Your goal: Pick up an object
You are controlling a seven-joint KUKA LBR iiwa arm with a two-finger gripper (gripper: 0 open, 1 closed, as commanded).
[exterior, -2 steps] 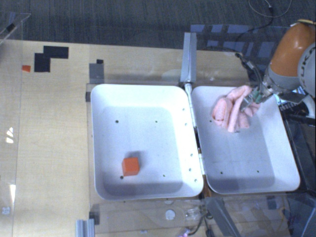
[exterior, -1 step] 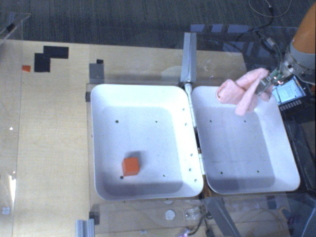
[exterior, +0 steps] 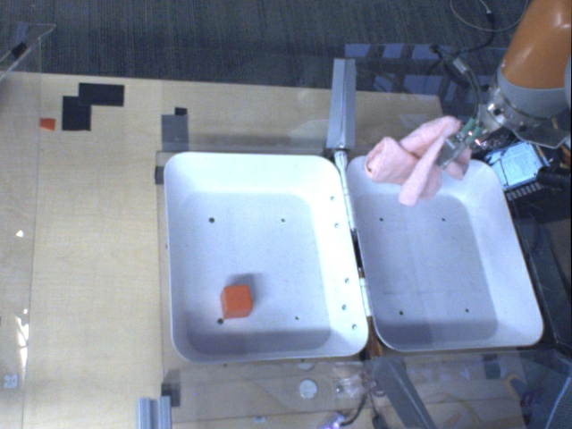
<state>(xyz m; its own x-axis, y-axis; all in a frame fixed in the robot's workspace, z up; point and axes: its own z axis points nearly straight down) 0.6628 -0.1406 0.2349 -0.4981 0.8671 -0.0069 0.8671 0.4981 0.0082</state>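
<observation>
Pink cloth (exterior: 413, 161), soft and crumpled, pinched between the fingers of the gripper (exterior: 456, 147) at the upper right of the camera view. Clamped on one end of the fabric, with the rest drooping down and leftward in a loose fold. Hanging over the far edge of the right-hand bin (exterior: 500, 329), apparently lifted off the white floor, though hard to say for certain whether the lowest fold brushes it.

Behind the gripper, grey wrist and the orange band of the arm (exterior: 541, 38), reaching in from the right. Dark cables and hardware trailing near the wrist at the frame's edge.

Further out, the left-hand bin (exterior: 192, 239), side by side with the right one and divided from it by a narrow metal rail. Near its front left, a small orange block (exterior: 237, 301), well apart from the gripper and untouched.

Beyond the bins, pale wooden bench (exterior: 89, 239) with a few black shapes and one small orange mark at the far left.

Judged step: grasp made, lift under way or just complete. Next move, as a judgement only: a steady rise, keeping the pinch firm so the limp fabric does not slide out, with enough height for the trailing end to clear the bin rim.
</observation>
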